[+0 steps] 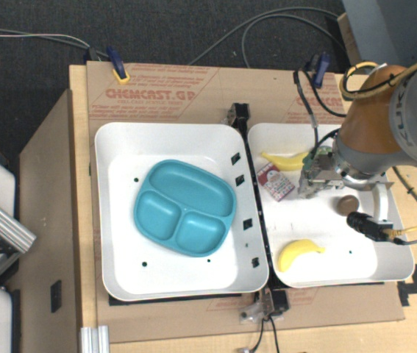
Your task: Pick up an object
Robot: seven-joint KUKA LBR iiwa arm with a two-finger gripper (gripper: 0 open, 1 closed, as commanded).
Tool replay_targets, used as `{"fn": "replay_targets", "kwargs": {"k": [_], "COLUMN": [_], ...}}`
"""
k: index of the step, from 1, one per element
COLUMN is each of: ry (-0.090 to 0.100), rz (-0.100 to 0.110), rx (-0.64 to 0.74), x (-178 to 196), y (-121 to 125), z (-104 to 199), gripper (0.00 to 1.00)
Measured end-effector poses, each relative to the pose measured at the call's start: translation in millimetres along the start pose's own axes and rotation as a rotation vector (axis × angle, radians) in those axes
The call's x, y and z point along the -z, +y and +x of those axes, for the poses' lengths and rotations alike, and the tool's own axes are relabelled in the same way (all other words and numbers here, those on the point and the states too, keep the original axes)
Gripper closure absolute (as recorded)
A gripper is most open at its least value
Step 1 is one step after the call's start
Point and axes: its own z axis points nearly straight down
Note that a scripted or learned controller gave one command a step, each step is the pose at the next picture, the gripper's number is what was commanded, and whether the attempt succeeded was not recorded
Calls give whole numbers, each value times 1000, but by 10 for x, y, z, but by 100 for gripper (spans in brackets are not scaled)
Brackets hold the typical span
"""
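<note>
Objects for picking lie in the right bin (385, 271): we see a yellow banana (284, 160) near its upper left corner, a small red and white packet (275, 182) just below it, a second banana (297, 253) toward the lower edge, and a small brown round thing (346, 204) near the arm. The gripper (318, 173) hangs low over the upper part of that bin, just right of the packet and the upper banana, under the arm's orange band (366, 120). We cannot tell whether the fingers are parted or closed, nor whether anything sits between them. In the left bin (112, 219) rests a teal divided plate (184, 207). Both bins sit on the cardboard-covered table (157, 87).
</note>
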Motion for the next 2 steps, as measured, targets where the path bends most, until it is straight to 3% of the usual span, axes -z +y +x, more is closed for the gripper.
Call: {"fn": "replay_targets", "kwargs": {"k": [2], "ry": [-3], "rz": [-8], "rx": [3], "x": [1250], "y": [67], "z": [-19], "gripper": [100]}}
